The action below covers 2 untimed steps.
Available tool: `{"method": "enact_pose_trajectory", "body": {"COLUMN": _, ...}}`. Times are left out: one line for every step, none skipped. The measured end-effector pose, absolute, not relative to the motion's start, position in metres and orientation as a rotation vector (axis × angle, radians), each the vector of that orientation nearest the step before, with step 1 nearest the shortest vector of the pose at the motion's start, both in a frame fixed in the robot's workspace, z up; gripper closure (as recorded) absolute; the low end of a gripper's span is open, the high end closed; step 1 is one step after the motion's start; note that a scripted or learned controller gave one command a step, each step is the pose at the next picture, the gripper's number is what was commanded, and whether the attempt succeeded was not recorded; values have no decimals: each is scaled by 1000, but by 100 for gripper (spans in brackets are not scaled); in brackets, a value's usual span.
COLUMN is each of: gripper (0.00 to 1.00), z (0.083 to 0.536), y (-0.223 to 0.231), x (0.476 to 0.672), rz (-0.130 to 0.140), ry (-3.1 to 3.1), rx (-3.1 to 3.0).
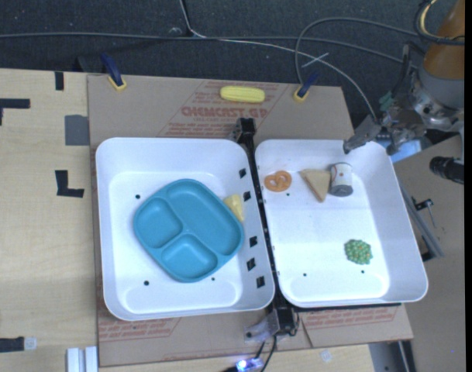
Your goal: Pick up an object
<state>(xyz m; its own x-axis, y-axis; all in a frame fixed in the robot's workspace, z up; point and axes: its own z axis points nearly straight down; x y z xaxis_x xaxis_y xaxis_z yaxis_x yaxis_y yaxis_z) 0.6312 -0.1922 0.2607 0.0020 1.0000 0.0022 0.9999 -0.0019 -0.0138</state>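
Right bin (398, 231): pretzel (278, 181), tan wedge (316, 183), grey can (341, 180), green ball (358, 251). Left bin (111, 208): blue tray (187, 229), yellow piece (235, 205). Pincer (391, 134) above the right bin's far corner; open or closed, cannot tell.

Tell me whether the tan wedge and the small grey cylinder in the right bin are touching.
Touching. In the camera view the tan wedge sits against the left side of the small grey cylinder, with no white bin floor visible between them.

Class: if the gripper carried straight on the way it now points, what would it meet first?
Probably the small grey cylinder in the right bin, just beyond the gripper tip; depth is uncertain from one view.
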Motion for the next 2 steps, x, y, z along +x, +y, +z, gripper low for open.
{"method": "enact_pose_trajectory", "body": {"gripper": 0, "z": 269, "y": -191, "x": 633, "rz": 2, "ry": -2223, "rx": -2219}}
{"method": "enact_pose_trajectory", "body": {"gripper": 0, "z": 213, "y": -182, "x": 630, "rz": 4, "ry": -2221, "rx": -2218}}
